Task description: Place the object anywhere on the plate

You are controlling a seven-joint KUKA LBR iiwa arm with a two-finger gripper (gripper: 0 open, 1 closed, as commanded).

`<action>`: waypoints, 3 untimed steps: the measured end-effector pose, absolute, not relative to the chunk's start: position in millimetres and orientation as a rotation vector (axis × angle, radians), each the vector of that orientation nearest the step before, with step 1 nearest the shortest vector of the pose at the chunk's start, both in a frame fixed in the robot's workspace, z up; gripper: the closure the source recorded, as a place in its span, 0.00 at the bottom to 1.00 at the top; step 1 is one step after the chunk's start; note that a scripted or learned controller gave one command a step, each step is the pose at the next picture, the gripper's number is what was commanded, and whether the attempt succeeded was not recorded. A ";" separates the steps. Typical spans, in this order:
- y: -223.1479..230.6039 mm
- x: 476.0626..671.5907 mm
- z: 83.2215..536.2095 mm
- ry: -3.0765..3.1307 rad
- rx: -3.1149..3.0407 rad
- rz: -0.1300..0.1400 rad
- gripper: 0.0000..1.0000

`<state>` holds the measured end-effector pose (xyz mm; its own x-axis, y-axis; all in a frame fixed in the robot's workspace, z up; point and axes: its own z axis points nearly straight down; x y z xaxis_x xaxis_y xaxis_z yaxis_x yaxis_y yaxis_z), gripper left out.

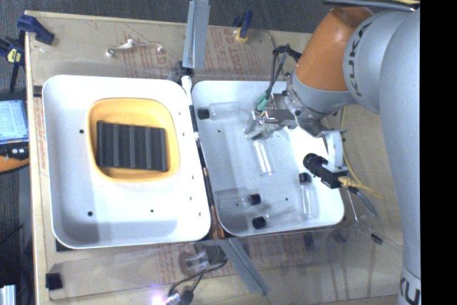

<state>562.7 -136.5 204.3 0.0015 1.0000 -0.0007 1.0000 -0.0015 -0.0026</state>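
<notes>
Your gripper (258,126), grip state unreadable, hovers above a clear vial (264,157); probably light, slippery: grasp mid-body.

One fixed camera looks down aslant on both bins (64,225), arm (385,32) entering right.

Grey KUKA arm (389,82), orange band above wrist, dark lettering on casing, thin cables near end effector (263,126).
</notes>
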 end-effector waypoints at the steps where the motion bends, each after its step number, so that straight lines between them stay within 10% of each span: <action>1: -79.1 591.1 205.6 -2.586 -1.784 0.000 1.00; 2: -0.7 625.5 191.6 -2.733 -1.550 0.001 1.00; 3: -0.9 625.6 191.8 -2.732 -1.550 0.001 0.00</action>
